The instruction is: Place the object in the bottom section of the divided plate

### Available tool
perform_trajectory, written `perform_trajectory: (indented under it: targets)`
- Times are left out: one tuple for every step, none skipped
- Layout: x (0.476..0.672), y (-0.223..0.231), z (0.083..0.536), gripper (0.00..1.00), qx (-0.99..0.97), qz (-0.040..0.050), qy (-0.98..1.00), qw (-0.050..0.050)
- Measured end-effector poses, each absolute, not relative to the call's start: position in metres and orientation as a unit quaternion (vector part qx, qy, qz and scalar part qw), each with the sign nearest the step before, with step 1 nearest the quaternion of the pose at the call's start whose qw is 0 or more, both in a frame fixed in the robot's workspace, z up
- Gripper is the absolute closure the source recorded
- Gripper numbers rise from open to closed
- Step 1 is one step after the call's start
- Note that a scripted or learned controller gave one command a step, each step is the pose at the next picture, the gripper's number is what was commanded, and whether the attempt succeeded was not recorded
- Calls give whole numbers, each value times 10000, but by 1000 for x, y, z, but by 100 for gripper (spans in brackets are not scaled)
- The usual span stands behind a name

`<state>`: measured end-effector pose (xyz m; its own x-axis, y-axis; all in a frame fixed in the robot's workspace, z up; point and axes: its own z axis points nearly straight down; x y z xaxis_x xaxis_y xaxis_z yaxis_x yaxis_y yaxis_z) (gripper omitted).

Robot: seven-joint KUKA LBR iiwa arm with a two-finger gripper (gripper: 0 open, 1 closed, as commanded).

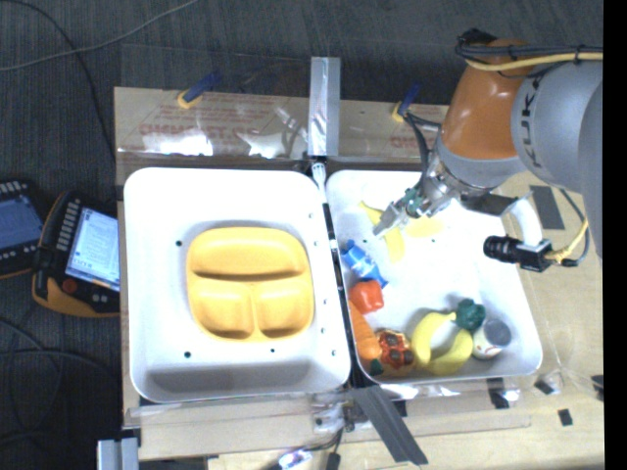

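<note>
Camera view: pincer [396, 215], state untellable, hovers at the right bin's [519, 292] eleven o'clock, pre-grasp; next, descend onto a toy.

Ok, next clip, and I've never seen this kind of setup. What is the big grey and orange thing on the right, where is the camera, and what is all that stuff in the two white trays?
The grey and orange thing is a robot arm. It reaches in from the right, and its claw is the small part at its tip. The single camera is fixed above the bench and looks down at a slant.

The left bin holds a yellow divided plate with one wide section at the top and two smaller ones below. The right bin holds a jumble of toy items: a yellow banana, a red piece, a blue and white piece, a dark green piece and others too small to name.

The claw hangs over the upper part of the right bin. I can't tell whether it holds anything.
</note>
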<state>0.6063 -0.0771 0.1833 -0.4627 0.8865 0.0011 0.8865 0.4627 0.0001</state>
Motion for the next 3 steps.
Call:
perform_trajectory:
  targets:
    - [600,-28,184,100,-4420,5,-8970,-2]
    - [599,57,188,100,-4505,1,-8928,7]
    - [587,118,180,100,-5126,10,-8586,12]
